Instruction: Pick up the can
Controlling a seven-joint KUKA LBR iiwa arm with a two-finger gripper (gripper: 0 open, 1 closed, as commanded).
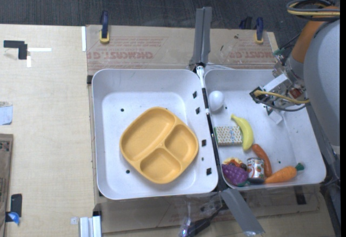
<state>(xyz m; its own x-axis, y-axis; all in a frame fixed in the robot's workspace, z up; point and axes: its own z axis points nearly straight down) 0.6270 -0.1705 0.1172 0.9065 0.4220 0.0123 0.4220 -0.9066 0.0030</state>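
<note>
Can (255, 170), where's it at?

— In the right bin (303, 139), front edge. Looks upright, silver top, red label. Nothing's gripping it.

What's crowding it?

— Purple grapes (235, 172) are touching it on the left. Carrot (281, 175) is just to its right, lying flat w/ the green end pointing away from the can. A reddish sausage (260, 156) is just behind it, close enough that I can't tell if they touch.

And further back?

— Banana (244, 130) behind the can, past the sausage, curved and lying lengthwise. A pale checked packet (227, 135) is behind and left of the can, beside the banana. White ball (215, 100) is way back and left of the can, by the wall between the bins.

Gripper?

— Gripper (278, 102) is well apart from the can, back and to the right, over the far part of the same bin. Open or clenched, can't tell from here; too much cable and bracket in the way. Nothing visibly in it.

Other side?

— Left bin (102, 139), well left of the can, has a yellow plate (157, 144) w/ 3 compartments, lying flat and turned at an angle.
</note>
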